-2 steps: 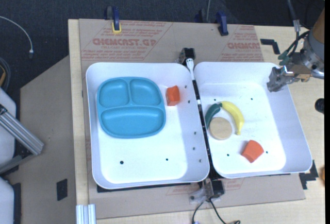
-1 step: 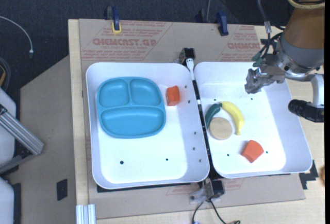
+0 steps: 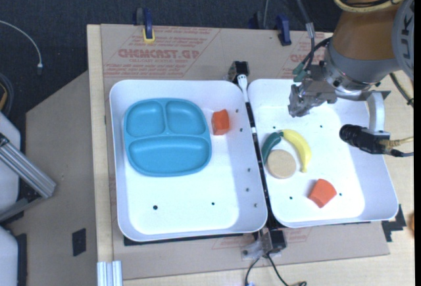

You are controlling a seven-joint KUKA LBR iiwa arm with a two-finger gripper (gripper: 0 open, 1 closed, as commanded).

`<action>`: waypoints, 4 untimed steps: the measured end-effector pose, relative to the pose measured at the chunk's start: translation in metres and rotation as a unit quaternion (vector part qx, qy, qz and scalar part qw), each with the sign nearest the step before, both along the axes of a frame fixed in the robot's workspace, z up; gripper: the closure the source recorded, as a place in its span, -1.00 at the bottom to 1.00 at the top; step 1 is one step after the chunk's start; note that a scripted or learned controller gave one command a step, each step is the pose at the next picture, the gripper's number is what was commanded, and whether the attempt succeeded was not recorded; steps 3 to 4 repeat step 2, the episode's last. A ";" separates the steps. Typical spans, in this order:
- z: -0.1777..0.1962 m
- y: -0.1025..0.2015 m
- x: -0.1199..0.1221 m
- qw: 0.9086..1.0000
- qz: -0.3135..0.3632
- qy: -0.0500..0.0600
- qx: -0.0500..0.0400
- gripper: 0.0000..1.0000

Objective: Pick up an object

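I see the gripper [image 3: 301, 107] hovering over the right bin's [image 3: 375, 206] upper area; can't tell its grip state. Below it: banana [image 3: 299, 146], green piece [image 3: 270, 144], tan disc [image 3: 282, 164], orange block [image 3: 322, 192]. Nothing visibly grasped.

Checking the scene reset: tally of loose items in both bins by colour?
Blue: 1, divided plate
Orange: 2, small block, larger block
Yellow: 1, banana
Green: 1, curved piece
Tan: 1, disc
Total: 6

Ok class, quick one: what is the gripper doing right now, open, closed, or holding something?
Gripper: cannot be told whether open or closed; it hangs over the right bin, above the banana, with nothing seen in it.
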State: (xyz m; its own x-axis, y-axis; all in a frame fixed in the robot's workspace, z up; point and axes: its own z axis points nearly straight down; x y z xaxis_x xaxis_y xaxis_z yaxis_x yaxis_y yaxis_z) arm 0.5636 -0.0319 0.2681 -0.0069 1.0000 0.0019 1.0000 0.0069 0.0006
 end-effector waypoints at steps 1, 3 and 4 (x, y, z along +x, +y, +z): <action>-0.009 0.047 0.010 1.000 -0.001 0.000 0.000 1.00; -0.025 0.097 0.002 1.000 -0.001 0.002 0.000 1.00; -0.025 0.097 0.002 1.000 -0.001 0.002 0.000 1.00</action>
